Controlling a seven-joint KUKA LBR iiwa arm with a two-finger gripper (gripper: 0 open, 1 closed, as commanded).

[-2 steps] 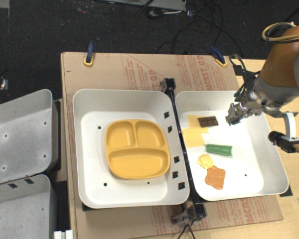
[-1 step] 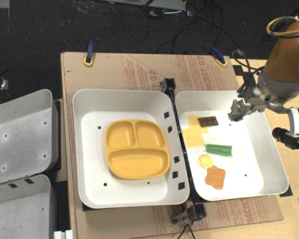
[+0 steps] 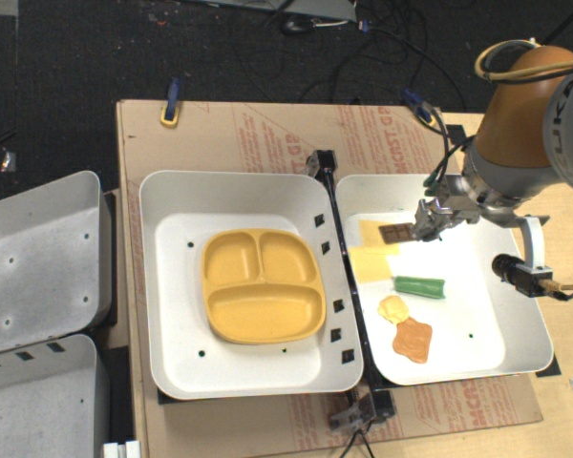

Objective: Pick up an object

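In the right bin (image 3: 516, 346) lie a pale yellow flat sheet (image 3: 370, 256), a small brown block (image 3: 393, 234), a green stick (image 3: 419, 286), a small yellow lump (image 3: 393, 309) and an orange piece (image 3: 413, 339). My gripper (image 3: 430, 225) hangs low over the bin's back part, just right of the brown block and above the yellow sheet's far corner. Nothing shows between its fingers. The arm's orange band (image 3: 525, 93) is up at the right.
The left bin (image 3: 172, 351) holds a yellow divided tray (image 3: 264, 285). A black divider (image 3: 339, 256) runs between the bins. Grey-white trays (image 3: 38, 256) sit off the bench at left. Cables and blue clamps (image 3: 171, 103) lie at the back edge.
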